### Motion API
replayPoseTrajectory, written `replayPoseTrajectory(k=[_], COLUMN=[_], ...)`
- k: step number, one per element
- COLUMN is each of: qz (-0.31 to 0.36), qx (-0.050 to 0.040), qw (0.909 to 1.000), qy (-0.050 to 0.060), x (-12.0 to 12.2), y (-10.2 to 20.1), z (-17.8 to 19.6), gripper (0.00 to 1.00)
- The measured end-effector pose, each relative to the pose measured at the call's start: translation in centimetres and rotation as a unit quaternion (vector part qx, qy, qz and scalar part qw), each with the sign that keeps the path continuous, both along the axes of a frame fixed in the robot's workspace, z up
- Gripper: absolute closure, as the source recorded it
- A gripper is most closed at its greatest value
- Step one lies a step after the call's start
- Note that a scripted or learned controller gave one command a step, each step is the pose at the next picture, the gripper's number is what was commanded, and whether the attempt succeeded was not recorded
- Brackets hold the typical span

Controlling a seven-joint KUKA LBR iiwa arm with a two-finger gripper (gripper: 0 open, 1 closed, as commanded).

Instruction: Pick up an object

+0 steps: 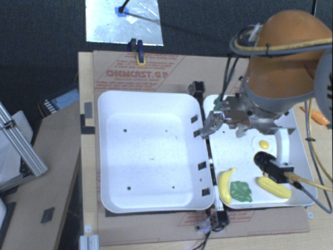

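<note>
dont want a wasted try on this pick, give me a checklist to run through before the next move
1. Objects available in the right white bin: ok. A yellow banana-shaped toy, a flat green piece and a yellow corn-shaped toy lie at its near end.
2. Tool over that bin: ok, near its far left corner.
3. Tool above a target: not ok. The three toys lie nearer the camera.
4. Banana-shaped toy clear of the green piece: not ok. They lie against each other.
5. Tool free of any load: cannot tell.
</note>
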State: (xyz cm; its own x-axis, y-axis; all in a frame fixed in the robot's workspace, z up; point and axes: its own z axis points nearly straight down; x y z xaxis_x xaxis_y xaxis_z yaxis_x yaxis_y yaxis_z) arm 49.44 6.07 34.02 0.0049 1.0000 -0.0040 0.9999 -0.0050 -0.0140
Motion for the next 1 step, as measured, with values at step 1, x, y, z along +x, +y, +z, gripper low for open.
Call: replayPoseTrajectory(k=[1], qz=[0.008], qx=[0.0046], qw=[0.9999], qy=[-0.014], x=[-0.77], y=[6.13], z=[12.85], gripper=[0.0])
